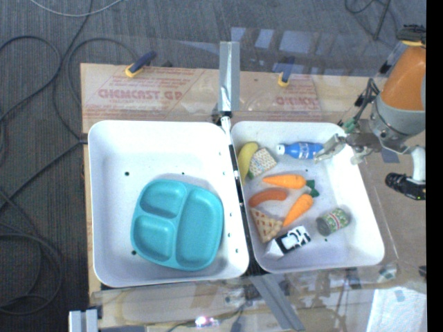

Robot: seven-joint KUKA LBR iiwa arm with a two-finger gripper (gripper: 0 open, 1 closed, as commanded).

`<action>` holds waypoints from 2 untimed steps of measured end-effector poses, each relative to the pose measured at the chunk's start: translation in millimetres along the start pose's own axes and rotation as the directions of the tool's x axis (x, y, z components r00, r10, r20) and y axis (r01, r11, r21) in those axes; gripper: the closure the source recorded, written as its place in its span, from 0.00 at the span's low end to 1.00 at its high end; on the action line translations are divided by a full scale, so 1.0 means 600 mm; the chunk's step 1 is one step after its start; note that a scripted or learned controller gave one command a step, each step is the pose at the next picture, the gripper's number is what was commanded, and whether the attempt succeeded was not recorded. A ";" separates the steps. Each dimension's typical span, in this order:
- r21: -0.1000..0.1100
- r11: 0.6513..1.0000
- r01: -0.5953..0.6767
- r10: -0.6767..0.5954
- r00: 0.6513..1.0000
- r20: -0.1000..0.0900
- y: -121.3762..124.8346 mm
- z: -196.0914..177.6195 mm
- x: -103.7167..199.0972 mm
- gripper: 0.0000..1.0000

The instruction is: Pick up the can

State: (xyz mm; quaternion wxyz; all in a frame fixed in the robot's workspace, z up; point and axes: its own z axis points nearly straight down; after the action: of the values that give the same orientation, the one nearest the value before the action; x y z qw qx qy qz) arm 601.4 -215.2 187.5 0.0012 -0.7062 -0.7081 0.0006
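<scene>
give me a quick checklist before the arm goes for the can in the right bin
1. Can in view, lying on its side near the right bin's right wall: ok.
2. Space around can: ok, apart from the carrot and black-and-white box.
3. Gripper over can: not ok, it sits at the bin's upper right, by the blue bottle.
4. Gripper carrying nothing: cannot tell.
5. Finger opening: cannot tell.

Wooden bench [138, 95], two white bins [104, 185] side by side
</scene>
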 end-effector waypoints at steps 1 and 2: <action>-0.001 0.958 0.287 -0.287 0.958 0.003 -0.063 -0.026 -0.015 0.00; -0.002 0.935 0.355 -0.355 0.935 -0.004 -0.119 0.148 -0.007 0.00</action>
State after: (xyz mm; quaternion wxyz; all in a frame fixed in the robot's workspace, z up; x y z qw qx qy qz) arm 529.9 -219.5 99.0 0.0025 -0.5666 -0.8240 -0.0015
